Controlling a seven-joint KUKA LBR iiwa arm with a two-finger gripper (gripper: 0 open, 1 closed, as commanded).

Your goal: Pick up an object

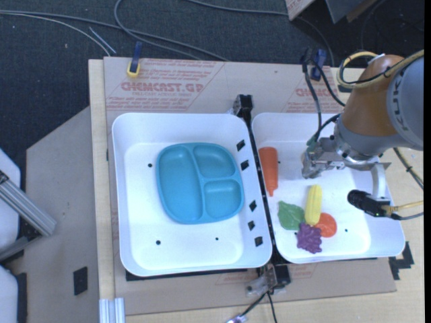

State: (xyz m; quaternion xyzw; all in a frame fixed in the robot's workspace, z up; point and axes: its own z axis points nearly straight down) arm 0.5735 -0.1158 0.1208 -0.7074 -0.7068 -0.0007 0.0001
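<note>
Jaws hang over the upper middle of the right bin point(377, 237), at about point(316, 167); whether they are spread or closed I cannot tell, since the wrist hides them from above, and nothing can be seen held in them.

Nearest the camera in that bin sits a clump of toy food: grapes point(309, 237) at the front, a tomato point(326, 225) just beside them, a green leaf point(289, 215) to the left, and a corn cob point(313, 204) standing over the clump, touching leaf and tomato. These look like light, hollow plastic, stiff and rather slick, so they would likely skid under a poor pinch. Being crowded, they leave little room for a clean closing.

Farther back, along the left wall, lies a carrot point(269, 169), apart from the clump and close to the jaws. It seems the easiest pick: long, narrow and rigid, best taken across its middle, though the wall beside it may crowd one finger.

In the left bin point(128, 180) a blue tray point(200, 182) lies flat; probably too wide and thin-rimmed to grip well.
</note>
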